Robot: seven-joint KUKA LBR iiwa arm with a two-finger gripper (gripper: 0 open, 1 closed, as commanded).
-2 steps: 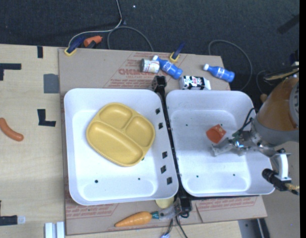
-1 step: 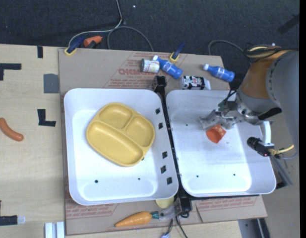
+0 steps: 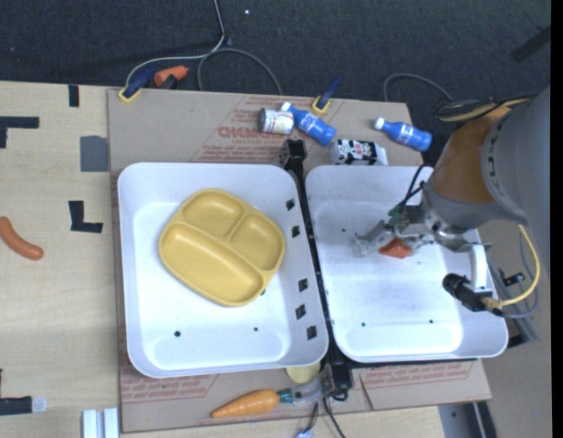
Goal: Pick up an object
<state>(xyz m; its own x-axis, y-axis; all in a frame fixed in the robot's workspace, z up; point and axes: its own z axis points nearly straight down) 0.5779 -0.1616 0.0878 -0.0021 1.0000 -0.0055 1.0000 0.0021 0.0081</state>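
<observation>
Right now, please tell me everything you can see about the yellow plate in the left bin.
The yellow plate is a rounded tray that looks like matte plastic, moulded into three compartments: one long one along its lower left and two smaller ones toward the upper right. It lies flat, right side up, turned at a slant, on the floor of the left bin, nearer the bin's far wall. Nothing rests in it, and it touches only the bin floor.
</observation>
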